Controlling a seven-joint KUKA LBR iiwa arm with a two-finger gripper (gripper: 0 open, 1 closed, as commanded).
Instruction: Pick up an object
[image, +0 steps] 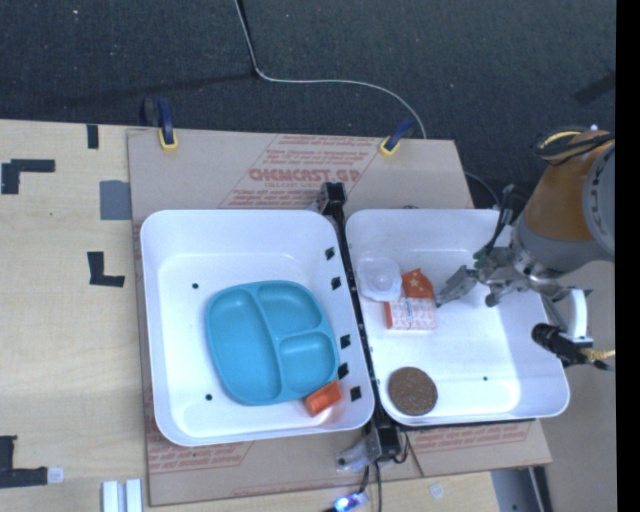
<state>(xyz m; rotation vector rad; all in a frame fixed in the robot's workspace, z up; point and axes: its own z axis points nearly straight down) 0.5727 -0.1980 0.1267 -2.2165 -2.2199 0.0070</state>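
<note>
so my gripper (462, 285) is hovering in the right bin (520, 395), fingers spread a bit with nothing between them. The red-and-white packet (412, 303) sits just to their left, clear plastic cup (379, 277) beside it, brown round disc (412, 390) nearer the front. Left bin (170, 250) has a blue divided plate (270, 340) and a small orange block (323, 399)
</note>
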